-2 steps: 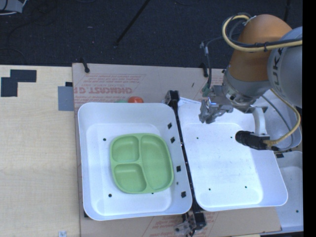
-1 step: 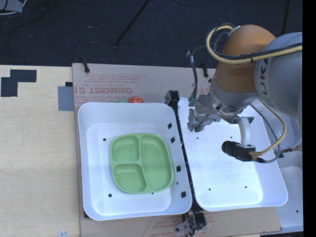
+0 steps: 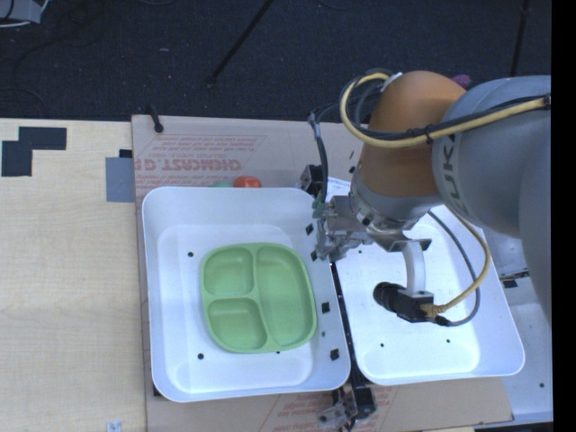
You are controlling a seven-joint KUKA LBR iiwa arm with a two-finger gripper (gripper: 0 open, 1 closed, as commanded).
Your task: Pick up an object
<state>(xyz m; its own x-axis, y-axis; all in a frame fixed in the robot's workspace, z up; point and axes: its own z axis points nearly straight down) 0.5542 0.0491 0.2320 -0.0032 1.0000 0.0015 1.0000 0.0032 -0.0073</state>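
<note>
The grey arm (image 3: 490, 151), its orange band (image 3: 409, 129) bulging at centre right of the frame, is reaching in from the right and hanging over the inner edge of the right-hand white bin (image 3: 450, 367). Its bulk is hiding the upper part of that bin, and the frame's right edge is cutting off the rest of the arm. The gripper (image 3: 335, 237) is sitting as a dark metal cluster just above the seam between the two bins; whether it is spread or closed cannot be told from this slanted view, and nothing is visibly sitting in it. A yellow cable (image 3: 468, 286) is looping from the wrist down to a small black fitting (image 3: 400, 300) over the right bin's floor.

In the left-hand white bin (image 3: 166, 331), slightly below the frame's centre, a pale green plastic tray (image 3: 259, 297) is lying flat, smooth and round-cornered, divided into three shallow compartments. It is lying just to the lower left of the gripper, apart from it.

Behind the left bin's far rim, a small red-orange object (image 3: 247, 183) is peeking out, mostly hidden, its shape hard to make out. Brown cardboard (image 3: 202, 156) with reversed red lettering is lying under both bins, on the light wood-grain surface (image 3: 67, 286) filling the left of the frame.
</note>
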